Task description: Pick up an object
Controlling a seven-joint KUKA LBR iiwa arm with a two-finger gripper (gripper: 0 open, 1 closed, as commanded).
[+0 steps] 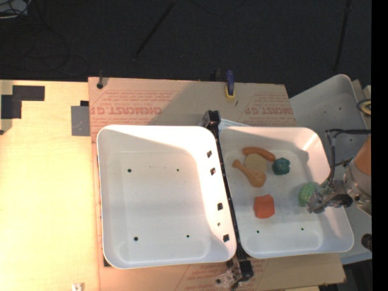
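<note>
The green object (308, 192) lies in the right bin (339, 238), against its right wall. The hand (319, 204) sits low just beside it, at its lower right edge. Whether the hand is released or clenched cannot be told. Judged status: approach complete; grasp and lift outstanding. Nearby items: an orange block (264, 207) toward the bin centre, a teal ball (280, 166), and two tan-orange elongated pieces (257, 161) near the far wall. The right wall restricts clearance on that side. The left bin (109, 223) adjoins.
</note>
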